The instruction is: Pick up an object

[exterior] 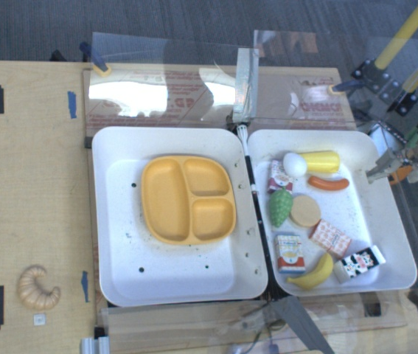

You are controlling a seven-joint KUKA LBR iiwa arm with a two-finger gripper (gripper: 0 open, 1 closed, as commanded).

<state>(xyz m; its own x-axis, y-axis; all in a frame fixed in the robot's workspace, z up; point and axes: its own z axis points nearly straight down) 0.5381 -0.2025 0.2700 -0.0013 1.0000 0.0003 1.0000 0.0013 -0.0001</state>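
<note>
Tool (pixel 394 169), perhaps, at right bin's (pixel 400 231) edge; yellow tray (pixel 188 198) in left bin (pixel 116 220).

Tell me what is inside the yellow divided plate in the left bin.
The yellow divided plate shows three bare compartments with no item in any of them. It lies flat in the left bin, so the bin floor beneath it is covered.

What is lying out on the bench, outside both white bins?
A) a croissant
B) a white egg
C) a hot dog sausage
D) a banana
A: the croissant lies on the wooden bench left of the left bin, while the banana, egg and sausage all sit inside the right bin.
</note>
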